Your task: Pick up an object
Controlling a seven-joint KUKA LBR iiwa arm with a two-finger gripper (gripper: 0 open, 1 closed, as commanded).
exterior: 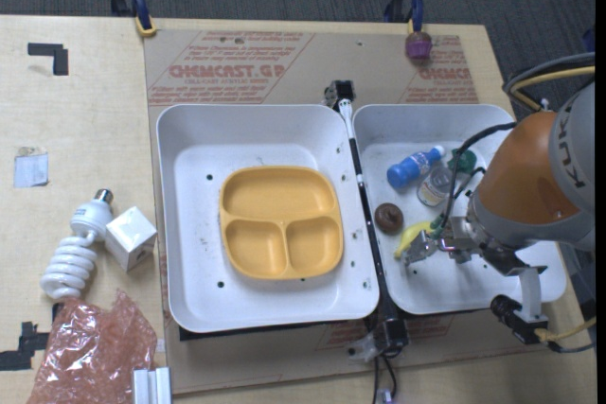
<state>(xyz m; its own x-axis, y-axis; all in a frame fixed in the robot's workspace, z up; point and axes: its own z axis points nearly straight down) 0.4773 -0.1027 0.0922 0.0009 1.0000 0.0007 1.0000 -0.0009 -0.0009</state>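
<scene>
Hand (423, 246) low in right bin (530, 123), by glossy yellow curved piece (409, 237) (finger state unclear); blue bottle (411, 167) adjacent.

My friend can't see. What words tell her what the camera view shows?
A grey and orange robot arm's gripper sits low in the right white bin, beside a yellow object, brown round object and blue bottle. The left white bin holds a yellow divided plastic tray.

We see a yellow-orange divided tray (281, 222) in a white bin (180, 203), a blue bottle (411, 167), a dark brown ball (389, 218), a white spiral bulb (76, 251), reddish crinkled wrap (95, 345), and a pale wood bench (66, 137).
</scene>
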